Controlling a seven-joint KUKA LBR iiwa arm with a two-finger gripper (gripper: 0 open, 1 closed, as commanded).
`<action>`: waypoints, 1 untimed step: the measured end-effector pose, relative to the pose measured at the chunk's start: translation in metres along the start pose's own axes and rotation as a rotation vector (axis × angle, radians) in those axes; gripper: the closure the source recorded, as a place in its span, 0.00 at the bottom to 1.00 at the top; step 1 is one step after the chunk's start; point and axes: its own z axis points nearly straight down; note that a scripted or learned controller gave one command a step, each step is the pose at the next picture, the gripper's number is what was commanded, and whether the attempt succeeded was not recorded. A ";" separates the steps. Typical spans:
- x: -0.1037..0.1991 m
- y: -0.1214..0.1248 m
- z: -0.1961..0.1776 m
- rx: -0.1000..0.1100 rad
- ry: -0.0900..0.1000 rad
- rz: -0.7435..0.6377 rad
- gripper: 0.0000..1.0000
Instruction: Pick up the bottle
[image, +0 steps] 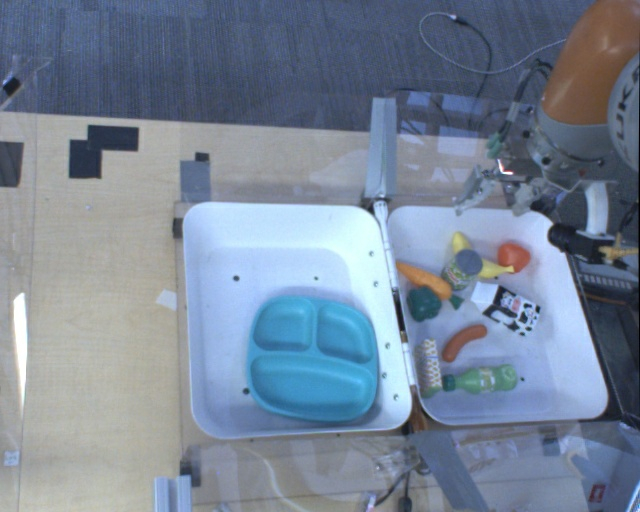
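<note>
**Crowded bin, bottle hard against the corn**

The green bottle (484, 379) lies on its side near the front edge of the right bin (590, 395), its cap end just beside a corn cob (431, 365), a sausage (464, 342) close behind. The gripper (497, 186) hangs above the bin's back edge, grasping nothing; whether it is spread or closed I cannot tell. A descent slightly off could catch the corn or roll the bottle away.
</note>
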 end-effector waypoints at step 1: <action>-0.075 0.014 0.160 -0.004 -0.001 0.008 0.00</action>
